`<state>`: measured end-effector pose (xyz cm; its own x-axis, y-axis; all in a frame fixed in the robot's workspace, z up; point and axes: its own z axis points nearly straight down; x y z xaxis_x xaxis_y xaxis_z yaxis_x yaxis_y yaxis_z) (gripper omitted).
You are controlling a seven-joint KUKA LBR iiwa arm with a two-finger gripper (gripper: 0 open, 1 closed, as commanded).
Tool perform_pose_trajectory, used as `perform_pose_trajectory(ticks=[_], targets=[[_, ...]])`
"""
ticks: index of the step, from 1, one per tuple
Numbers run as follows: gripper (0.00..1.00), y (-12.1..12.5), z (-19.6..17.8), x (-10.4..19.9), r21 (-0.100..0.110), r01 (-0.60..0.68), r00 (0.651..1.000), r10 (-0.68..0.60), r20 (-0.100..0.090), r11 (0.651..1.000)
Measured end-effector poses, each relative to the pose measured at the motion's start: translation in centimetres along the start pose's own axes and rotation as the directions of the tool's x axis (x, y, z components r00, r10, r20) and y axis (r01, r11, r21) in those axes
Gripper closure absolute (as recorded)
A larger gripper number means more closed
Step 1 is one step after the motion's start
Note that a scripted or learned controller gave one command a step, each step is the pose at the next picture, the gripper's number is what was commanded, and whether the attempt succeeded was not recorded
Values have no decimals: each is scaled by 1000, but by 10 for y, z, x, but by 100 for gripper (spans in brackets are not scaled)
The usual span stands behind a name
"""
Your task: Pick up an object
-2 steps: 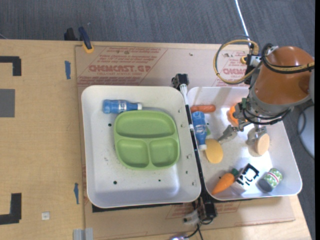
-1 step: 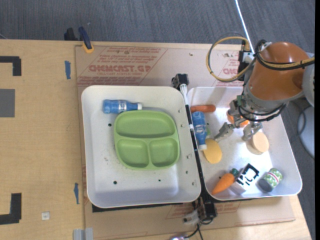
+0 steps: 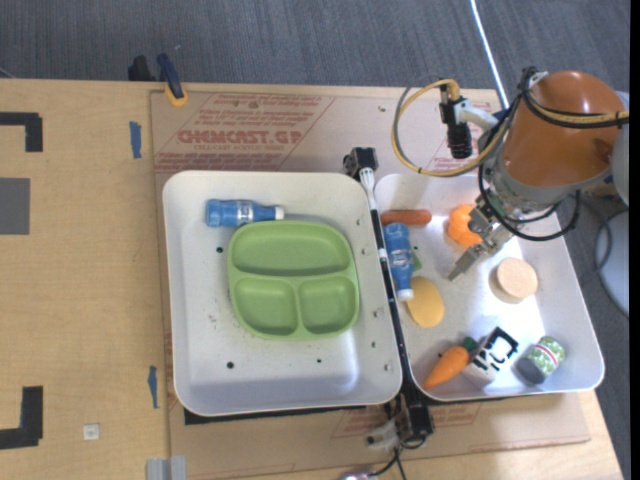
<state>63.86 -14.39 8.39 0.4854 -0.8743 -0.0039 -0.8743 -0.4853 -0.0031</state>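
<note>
Nearest the camera, a toy carrot (image 3: 447, 364) lies at the front of the right bin (image 3: 585, 363), just beside a black-and-white block (image 3: 492, 352) and a green-wrapped can (image 3: 541, 357). Farther back sit a yellow oval piece (image 3: 426, 302), a tan disc (image 3: 516, 279), a blue bottle (image 3: 398, 256), a sausage (image 3: 406, 217) and an orange fruit (image 3: 461, 226). Whether the gripper (image 3: 478, 248) is released or clenched cannot be told; it sits right beside the fruit. Across in the left bin (image 3: 190, 298) rest 1 green divided tray (image 3: 294, 277) and another blue bottle (image 3: 241, 212).
</note>
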Motion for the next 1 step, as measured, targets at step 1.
perform_pose_trajectory(ticks=[1], targets=[[0,-31,0,-42,-2,-70,998,70,0,998]])
